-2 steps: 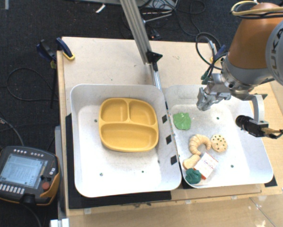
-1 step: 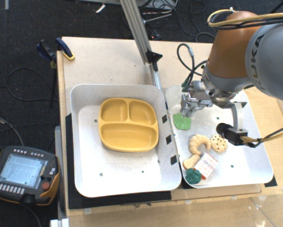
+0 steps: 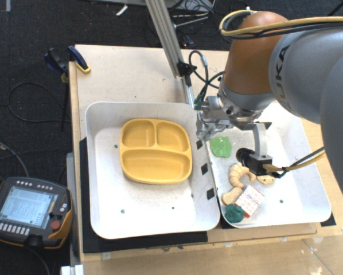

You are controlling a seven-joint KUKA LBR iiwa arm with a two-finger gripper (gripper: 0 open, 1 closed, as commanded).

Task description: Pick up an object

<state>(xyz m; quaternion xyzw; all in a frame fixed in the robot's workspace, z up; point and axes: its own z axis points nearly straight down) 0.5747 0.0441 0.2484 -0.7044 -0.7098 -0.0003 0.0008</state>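
Yellow plastic divided plate point(image 3: 156, 151), three compartments, sits flat in the upper middle of the left white bin point(image 3: 97, 171), nothing on it. The pickable clutter is all in the right white bin point(image 3: 316, 176), bunched along its left side. It includes a light green flat piece point(image 3: 221, 146) furthest up and a pale beige curved lump point(image 3: 238, 175) below it. A second beige chunk point(image 3: 230, 196) is just under that, and a small white-and-red packet point(image 3: 251, 200) lies against its right side. A dark teal knobbly bit point(image 3: 234, 213) is nearest the bottom rim, touching or almost touching the packet. One more small beige piece point(image 3: 267, 180) sits right of the curved lump. The grey arm with its orange band point(image 3: 254, 56) comes in from the right and covers the upper part of the right bin. The gripper point(image 3: 205, 129) is low over the ridge where the two bins meet, just up-left of the light green piece and beside the plate's upper right corner. Open or closed: can't tell from this angle, and nothing visibly in its grasp. Off the bench, a teach pendant with a lit screen point(image 3: 27, 211) lies on the dark floor at lower left. A blue-and-yellow clamp point(image 3: 74, 59) is on the board's top left corner.
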